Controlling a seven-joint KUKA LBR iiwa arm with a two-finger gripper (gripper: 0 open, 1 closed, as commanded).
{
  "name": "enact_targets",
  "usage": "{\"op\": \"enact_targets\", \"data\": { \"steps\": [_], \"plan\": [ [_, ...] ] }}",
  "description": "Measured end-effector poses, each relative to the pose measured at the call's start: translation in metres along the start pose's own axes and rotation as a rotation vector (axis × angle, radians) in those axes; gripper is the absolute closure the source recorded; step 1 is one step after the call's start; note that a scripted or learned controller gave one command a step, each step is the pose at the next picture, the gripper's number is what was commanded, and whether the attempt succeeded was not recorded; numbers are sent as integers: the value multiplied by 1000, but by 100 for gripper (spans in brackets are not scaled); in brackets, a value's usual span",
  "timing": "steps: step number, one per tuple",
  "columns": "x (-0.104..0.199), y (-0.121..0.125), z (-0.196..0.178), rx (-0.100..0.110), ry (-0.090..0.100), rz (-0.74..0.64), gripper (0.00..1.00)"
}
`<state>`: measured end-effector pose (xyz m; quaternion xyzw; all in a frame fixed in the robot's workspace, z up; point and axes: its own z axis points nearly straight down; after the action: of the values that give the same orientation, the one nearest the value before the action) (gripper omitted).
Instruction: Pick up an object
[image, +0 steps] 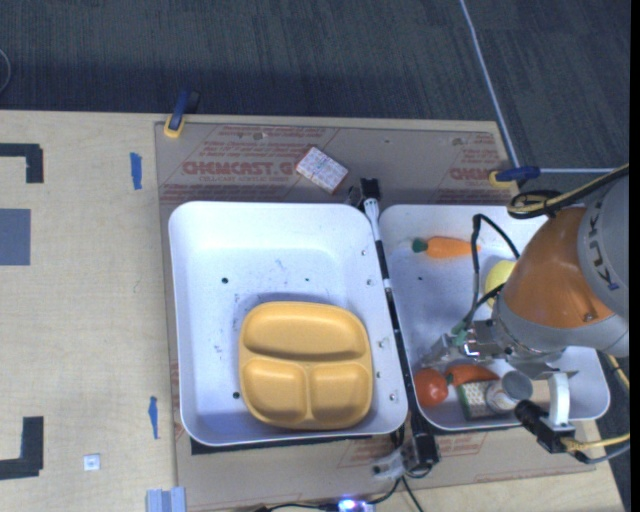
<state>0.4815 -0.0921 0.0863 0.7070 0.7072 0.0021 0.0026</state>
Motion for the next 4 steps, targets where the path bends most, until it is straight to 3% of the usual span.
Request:
{"op": "enact_targets", "data": {
  "steps": [2, 3, 4],
  "plan": [
    [-4, 166, 2, 5, 0, -2, 0],
    [-3, 167, -8, 4, -2, -3, 100],
    [76, 174, -98, 5, 0, -2, 100]
  ]
}}
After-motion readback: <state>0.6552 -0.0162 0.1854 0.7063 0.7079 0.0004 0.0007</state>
